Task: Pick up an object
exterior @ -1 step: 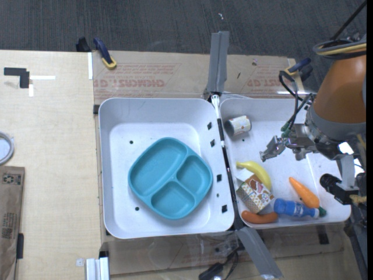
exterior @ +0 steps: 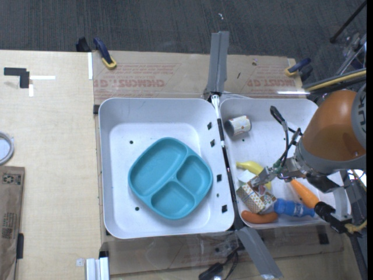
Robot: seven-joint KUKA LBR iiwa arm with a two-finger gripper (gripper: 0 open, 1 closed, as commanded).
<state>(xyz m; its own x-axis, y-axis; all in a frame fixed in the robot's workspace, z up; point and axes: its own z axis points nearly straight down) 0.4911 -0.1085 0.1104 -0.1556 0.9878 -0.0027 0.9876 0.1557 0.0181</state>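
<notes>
We find the gripper (exterior: pixel 267 177) low in the right bin (exterior: pixel 256 111), directly over a cluster of small items at its near side. The patterned box (exterior: pixel 255 198) lies just beneath the tool, with the yellow piece (exterior: pixel 250 167) beside it on the far side. How far the hand is open, and whether it has hold of anything, we cannot tell.

We judge the box light, stiff and easily crushed, best taken across its narrow flat sides. The blue bottle (exterior: pixel 293 208), red sausage-shaped item (exterior: pixel 259 217) and orange carrot-shaped item (exterior: pixel 304 192) look smooth, rounded and likely to slip.

The wrist's orange band (exterior: pixel 333 128) hides the bin's right part. The blue divided tray (exterior: pixel 170 177) lies in the left bin (exterior: pixel 116 127).
</notes>
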